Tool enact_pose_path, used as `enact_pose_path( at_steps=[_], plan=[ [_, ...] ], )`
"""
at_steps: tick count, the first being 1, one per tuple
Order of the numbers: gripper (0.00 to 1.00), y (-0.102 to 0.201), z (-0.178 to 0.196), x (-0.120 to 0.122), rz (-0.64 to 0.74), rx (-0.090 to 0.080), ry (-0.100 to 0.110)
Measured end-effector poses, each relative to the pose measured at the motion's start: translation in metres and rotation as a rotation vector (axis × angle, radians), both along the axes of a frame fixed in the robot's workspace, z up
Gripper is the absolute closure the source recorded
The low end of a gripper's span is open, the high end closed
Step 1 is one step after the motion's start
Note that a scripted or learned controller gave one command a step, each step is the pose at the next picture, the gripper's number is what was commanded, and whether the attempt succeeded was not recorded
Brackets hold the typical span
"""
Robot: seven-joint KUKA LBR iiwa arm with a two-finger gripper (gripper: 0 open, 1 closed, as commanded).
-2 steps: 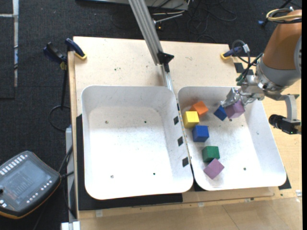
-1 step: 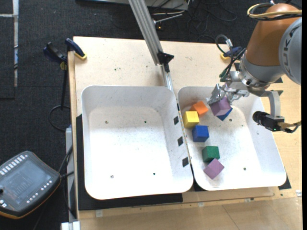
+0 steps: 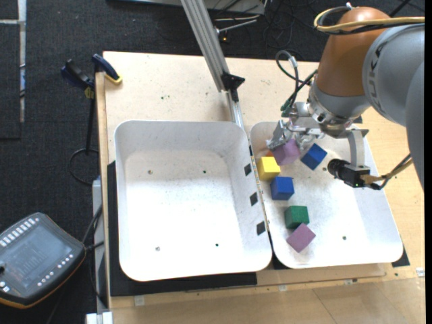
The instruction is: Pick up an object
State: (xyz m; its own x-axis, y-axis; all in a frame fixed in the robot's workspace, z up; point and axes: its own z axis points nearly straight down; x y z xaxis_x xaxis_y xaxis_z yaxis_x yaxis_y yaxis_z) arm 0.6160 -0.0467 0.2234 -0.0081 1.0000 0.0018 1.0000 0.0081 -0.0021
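The jaws [image 3: 289,140] sit low in the upper left part of the right-hand shallow white bin [image 3: 364,238], under the grey arm with its orange band [image 3: 351,42]. A pale purple block [image 3: 288,152] lies right at their tips, but whether it sits between them or just under them cannot be told, and neither can how far apart they stand.

Close round that spot the blocks crowd. A blue cube [image 3: 314,157] lies just to the right of the purple block, tilted on a corner, and a yellow cube [image 3: 268,167] sits just to its lower left, against the bin's left wall. Below these come a second blue cube [image 3: 282,187], a dark green cube [image 3: 296,216] and a second purple cube [image 3: 301,237], strung toward the near edge. The left-hand white bin [image 3: 135,248] lies alongside on the pale wooden surface [image 3: 169,79].

The risk, as I judge it, is the crowding: the jaws could close on two blocks together or nudge the yellow cube, and a corner grip on the purple block might slip during the lift.
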Motion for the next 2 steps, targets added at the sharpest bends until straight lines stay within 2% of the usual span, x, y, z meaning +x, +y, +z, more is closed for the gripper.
enact_pose_path(
  at_steps=[1, 2],
  plan=[
    [1.00, 0.056, 0.014, 0.007, 0.001, 0.000, -0.004],
    [1.00, 0.113, 0.002, 0.008, 0.000, 0.000, 0.000]
  ],
)
